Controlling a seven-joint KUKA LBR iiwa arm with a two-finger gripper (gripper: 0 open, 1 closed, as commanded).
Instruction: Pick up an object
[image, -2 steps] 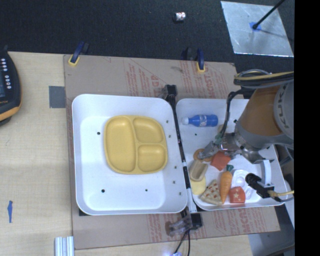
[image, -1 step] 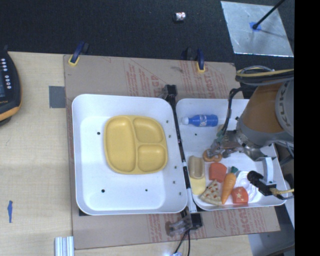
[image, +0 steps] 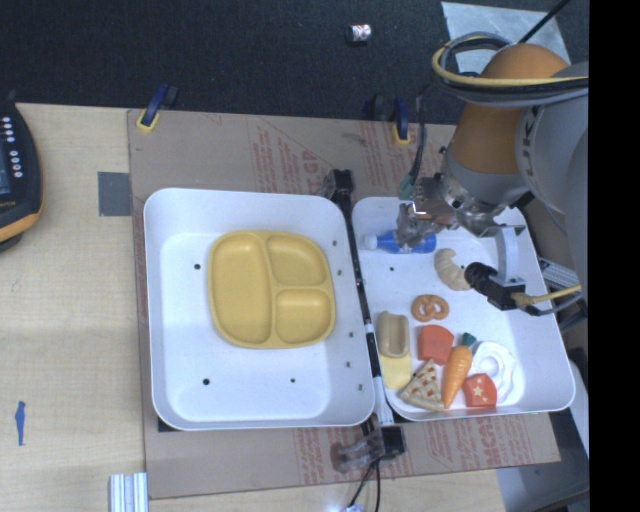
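Fingers (image: 415, 222) of our gripper (image: 413, 232) come down on a small blue item (image: 402, 242) in the right bin (image: 545, 375); we cannot tell their spread. Glossy toy foods lie nearby.

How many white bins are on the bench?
2. The left bin holds a yellow divided plate. The right bin holds the toy food, with the end effector over its far end.

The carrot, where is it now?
The carrot lies in the right bin, near its front edge, between the pizza slice and the fried egg.
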